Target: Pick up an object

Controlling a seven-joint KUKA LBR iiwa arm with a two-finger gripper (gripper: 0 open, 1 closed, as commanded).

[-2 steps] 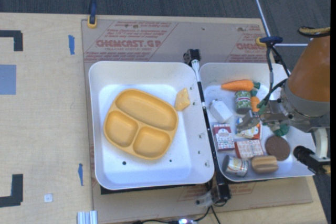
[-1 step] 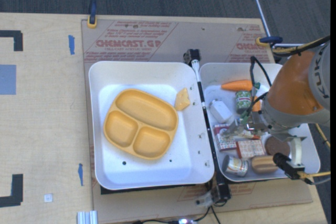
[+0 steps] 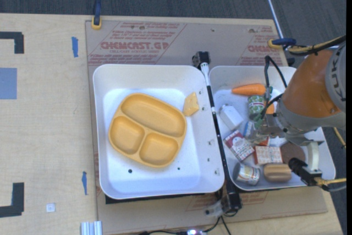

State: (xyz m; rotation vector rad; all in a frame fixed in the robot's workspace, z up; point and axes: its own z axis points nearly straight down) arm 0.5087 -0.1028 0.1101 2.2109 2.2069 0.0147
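Over right bin (image 3: 328, 165), tool (image 3: 262, 130) low amid clutter, finger state unclear. Risk: can (image 3: 256, 105), red packets (image 3: 240, 147) crowd target; tool may nudge neighbours, miss grasp.

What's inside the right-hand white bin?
A carrot, a green can, small packets, a jar and a bread roll. The arm covers the rest of the bin.

orange carrot (image 3: 248, 89), lying in right bin (image 3: 328, 165)
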